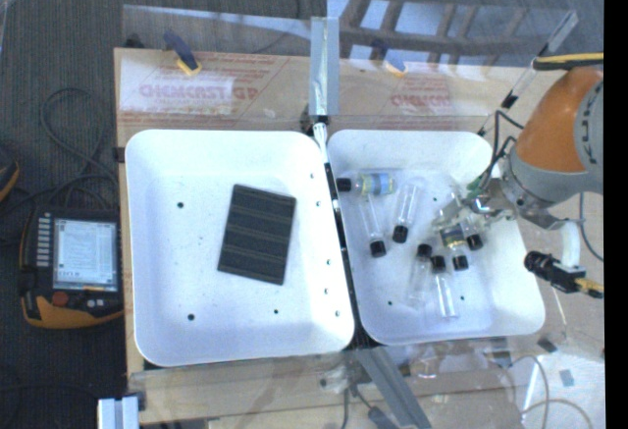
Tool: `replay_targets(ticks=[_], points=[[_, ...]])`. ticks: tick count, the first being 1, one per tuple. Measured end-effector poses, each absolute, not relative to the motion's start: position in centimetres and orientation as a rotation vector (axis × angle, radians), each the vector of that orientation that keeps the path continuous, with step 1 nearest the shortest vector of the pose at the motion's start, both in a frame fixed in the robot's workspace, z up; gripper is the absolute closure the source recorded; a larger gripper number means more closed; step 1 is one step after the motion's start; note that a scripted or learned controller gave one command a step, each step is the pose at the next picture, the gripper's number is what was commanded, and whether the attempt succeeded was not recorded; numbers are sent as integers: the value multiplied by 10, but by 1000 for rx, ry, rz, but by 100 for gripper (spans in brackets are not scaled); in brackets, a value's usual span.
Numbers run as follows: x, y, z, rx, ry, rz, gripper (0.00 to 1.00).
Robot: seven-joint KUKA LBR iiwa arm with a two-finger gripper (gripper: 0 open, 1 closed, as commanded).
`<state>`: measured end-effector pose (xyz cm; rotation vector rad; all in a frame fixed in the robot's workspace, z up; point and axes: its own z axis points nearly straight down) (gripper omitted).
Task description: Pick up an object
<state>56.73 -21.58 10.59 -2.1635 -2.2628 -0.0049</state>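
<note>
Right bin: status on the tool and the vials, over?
Tool low in right bin, among clear vials. No vial seen between fingers. Dark ribbed block alone in left bin.

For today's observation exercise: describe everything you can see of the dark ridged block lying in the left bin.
The dark block is a flat, charcoal-black rectangle with several parallel ridges or grooves across its top; it looks like moulded plastic or rubber. It lies flat on the floor of the left bin, a little right of centre, turned slightly clockwise from the bin's edges. Nothing but the bin floor touches it. The gripper is over the right bin, well away.
</note>
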Motion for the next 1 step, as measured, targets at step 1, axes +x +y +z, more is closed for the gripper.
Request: replay_targets(ticks=[1], points=[[595,-161,208,-2411,-2014,5,100]])
